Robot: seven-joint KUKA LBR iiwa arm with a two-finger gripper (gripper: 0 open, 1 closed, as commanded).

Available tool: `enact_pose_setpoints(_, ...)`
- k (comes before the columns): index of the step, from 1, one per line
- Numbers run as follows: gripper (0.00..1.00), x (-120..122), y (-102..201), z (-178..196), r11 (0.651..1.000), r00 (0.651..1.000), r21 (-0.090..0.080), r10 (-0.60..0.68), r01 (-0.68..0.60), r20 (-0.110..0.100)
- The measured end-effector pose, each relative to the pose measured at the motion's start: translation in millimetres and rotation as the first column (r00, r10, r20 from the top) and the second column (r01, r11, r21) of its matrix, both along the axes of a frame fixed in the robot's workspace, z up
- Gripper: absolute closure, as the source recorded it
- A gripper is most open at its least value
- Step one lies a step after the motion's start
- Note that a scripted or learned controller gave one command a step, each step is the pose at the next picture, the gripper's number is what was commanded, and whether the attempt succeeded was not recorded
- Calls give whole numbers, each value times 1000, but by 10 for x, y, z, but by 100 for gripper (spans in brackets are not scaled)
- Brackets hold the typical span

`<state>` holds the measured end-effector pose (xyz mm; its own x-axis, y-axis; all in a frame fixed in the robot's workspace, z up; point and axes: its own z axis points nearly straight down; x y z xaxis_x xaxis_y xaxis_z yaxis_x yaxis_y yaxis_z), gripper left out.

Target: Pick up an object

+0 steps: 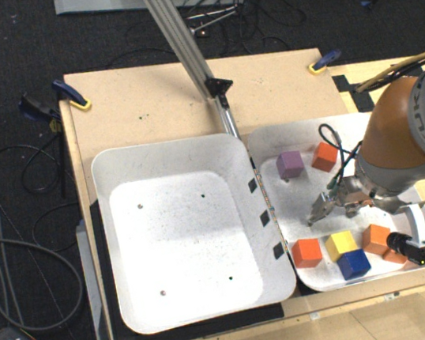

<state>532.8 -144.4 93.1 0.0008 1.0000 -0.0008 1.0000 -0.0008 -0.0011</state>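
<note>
Several small blocks lie in the right bin. A purple cube and an orange cube sit toward the back. Along the front edge are an orange cube, a yellow cube, a blue cube and another orange block. My gripper hovers over the bare middle of the right bin, between the two groups, pointing left. It is open, with nothing between its fingers.
The left bin lies beside the right one, their rims meeting at a divider with black clips. A slanted metal pole crosses the back of the bench. The arm's grey and orange body overhangs the right bin's right side.
</note>
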Motion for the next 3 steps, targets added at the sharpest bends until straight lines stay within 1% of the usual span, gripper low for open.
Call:
enact_pose_setpoints(1,100,9,-1,125,1000,1000,0,0,0,3)
enact_pose_setpoints(2,100,15,-53,561,1000,1000,-1,1,-1,7)
enact_pose_setpoints(3,100,74,-54,997,1000,1000,-1,4,-4,7)
